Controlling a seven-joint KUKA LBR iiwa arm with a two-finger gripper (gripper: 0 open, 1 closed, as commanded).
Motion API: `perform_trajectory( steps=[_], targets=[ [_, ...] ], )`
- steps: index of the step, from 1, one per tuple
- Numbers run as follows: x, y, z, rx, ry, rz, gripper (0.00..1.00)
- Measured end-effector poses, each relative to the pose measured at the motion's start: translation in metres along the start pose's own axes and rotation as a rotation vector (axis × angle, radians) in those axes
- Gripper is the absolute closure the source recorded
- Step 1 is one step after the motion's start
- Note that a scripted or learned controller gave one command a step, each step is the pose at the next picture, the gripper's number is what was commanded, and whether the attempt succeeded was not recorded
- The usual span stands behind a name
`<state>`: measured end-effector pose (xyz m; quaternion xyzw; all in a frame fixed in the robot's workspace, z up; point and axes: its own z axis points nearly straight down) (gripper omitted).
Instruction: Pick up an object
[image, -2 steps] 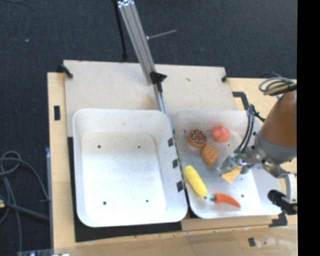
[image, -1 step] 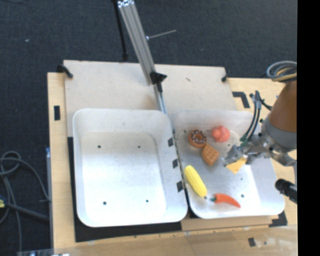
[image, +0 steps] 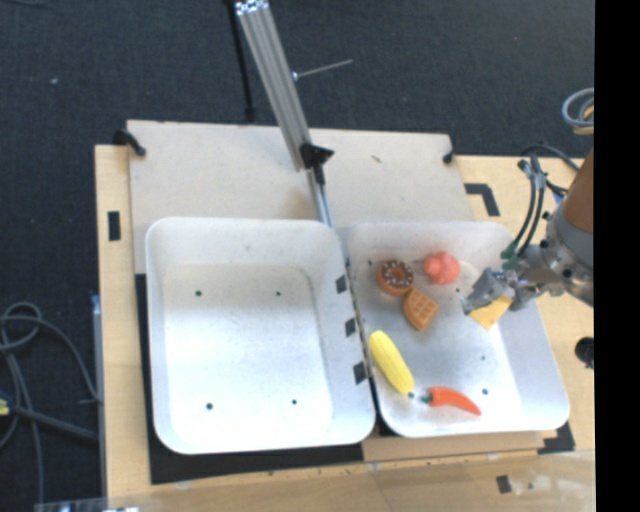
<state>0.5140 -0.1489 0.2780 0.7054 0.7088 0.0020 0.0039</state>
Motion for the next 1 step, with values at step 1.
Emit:
perform_trajectory(
  steps=[1],
  targets=[
    [0.0504,-0.0027,0.0094,0.006,0.002,-0.001,1.00]
  ],
)
